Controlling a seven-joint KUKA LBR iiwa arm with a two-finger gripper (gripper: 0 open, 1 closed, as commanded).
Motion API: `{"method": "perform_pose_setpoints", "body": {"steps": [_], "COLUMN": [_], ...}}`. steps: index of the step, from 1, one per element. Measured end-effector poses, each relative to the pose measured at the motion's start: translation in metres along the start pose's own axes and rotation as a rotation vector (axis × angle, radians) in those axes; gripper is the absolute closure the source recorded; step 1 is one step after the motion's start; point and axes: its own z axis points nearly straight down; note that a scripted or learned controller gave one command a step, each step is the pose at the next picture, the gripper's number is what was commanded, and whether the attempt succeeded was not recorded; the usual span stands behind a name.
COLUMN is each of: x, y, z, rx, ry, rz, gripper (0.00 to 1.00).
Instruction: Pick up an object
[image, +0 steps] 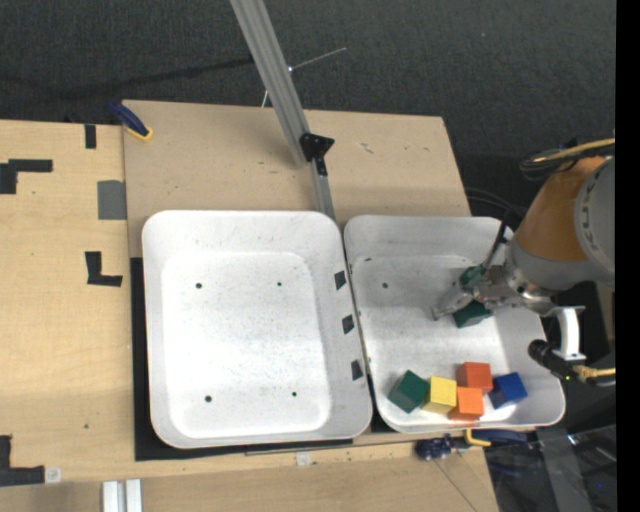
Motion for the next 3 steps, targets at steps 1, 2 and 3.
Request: {"method": "perform_pose_setpoints", "body": {"steps": [1, 2, 3], "x": [0.001, -0.002, 0.0], "y": [0.001, -0.004, -0.004], "z": [-0.012, -0.056, -0.098], "rx": [-0.002, -0.007, -0.007], "ry": [0.001, -0.001, -0.001], "rz": [-0.001, 0.002, 0.0], "gripper": [1.0, 1.0, 1.0]}}
